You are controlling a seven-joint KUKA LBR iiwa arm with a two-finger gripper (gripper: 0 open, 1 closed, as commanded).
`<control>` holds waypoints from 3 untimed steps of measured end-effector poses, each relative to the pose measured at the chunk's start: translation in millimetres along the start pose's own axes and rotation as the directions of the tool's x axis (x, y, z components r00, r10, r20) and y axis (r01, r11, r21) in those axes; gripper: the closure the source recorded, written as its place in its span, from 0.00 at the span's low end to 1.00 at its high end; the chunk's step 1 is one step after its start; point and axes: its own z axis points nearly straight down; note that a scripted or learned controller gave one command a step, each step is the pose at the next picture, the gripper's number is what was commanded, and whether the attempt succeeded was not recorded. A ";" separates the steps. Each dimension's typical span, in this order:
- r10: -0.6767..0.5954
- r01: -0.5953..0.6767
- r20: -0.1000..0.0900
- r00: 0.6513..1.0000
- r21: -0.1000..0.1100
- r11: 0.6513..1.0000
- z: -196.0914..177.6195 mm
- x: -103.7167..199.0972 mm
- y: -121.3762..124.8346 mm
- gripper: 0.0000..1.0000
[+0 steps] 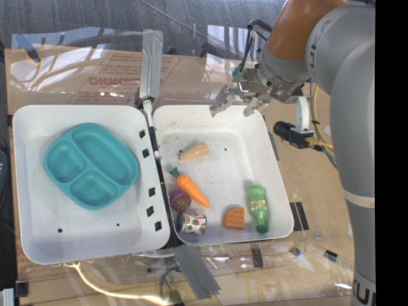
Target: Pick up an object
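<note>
My gripper (237,104) hangs open above the far edge of the right bin (224,164), its two fingers spread and holding nothing. Below it in that bin lie a pale corn cob (194,150), an orange carrot (191,190), a purple-brown round fruit (180,201), a small printed can (192,223), an orange waffle piece (234,218) and a green bottle (257,208). The corn cob is the nearest to the gripper, a little toward the near left of it.
The left bin (38,222) holds a teal divided plate (92,164). A grey ridge (150,65) runs between the bins at the back. The arm's grey and orange body (331,50) fills the upper right, with a black cable fitting (293,134) beside the right bin.
</note>
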 end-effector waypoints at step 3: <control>0.278 -0.278 -0.001 0.961 -0.001 0.961 163.9 8.4 -19.8 0.00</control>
